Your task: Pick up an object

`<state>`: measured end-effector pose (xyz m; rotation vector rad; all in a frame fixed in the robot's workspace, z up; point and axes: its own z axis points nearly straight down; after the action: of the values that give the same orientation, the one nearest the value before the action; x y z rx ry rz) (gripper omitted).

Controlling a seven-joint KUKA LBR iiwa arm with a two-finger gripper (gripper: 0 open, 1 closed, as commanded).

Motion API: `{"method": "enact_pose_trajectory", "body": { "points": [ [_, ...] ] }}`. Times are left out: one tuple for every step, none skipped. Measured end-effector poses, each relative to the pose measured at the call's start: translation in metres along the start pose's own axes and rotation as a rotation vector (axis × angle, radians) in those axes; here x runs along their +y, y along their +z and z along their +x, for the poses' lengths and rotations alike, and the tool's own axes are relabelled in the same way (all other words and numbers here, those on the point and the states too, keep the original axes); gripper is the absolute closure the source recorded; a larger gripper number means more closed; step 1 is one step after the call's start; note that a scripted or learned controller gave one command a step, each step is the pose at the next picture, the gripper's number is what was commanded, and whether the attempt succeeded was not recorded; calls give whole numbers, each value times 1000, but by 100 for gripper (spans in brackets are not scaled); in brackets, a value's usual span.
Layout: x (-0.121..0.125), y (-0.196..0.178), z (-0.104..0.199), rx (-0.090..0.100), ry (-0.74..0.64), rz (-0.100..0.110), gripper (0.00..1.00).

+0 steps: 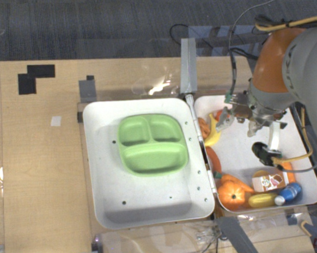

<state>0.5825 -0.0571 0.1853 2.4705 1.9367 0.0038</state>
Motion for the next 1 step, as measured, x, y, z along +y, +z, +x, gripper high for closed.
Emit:
{"method": "enact_pose_trajectory", "body": {
  "points": [
    [-83, 77, -64, 0, -65, 2, 0]
  ]
}}
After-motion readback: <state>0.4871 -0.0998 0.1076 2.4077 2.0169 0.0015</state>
